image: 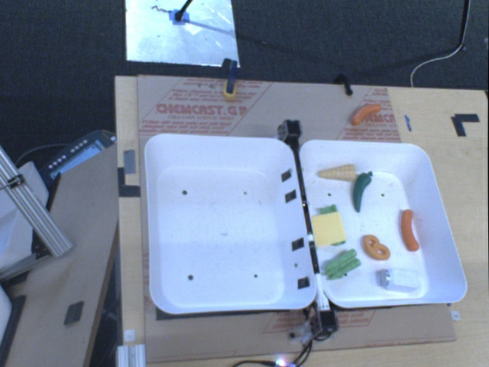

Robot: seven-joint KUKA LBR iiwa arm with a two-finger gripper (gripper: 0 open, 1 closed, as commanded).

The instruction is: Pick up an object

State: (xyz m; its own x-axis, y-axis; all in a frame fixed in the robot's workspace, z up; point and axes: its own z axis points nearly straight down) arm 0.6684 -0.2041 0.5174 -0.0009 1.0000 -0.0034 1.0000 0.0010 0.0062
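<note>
The right bin [435, 176] holds several small toy foods. A cream cone [338, 173] lies at its back, with a dark green pepper [361, 189] just to its right. A yellow block with a green top edge [329, 227] sits by the bin's left wall. Below it lies a light green leafy piece [341, 264]. An orange pretzel [375, 247] rests near the middle, an orange sausage [410, 229] to the right, and a white-grey piece [399, 280] near the front.
The left bin [164, 167] lies beside the right one, joined by a black clipped divider [299, 205]. Another orange sausage [366, 114] lies on the cardboard behind the right bin. A yellow and blue clip [229, 81] stands at the back edge.
</note>
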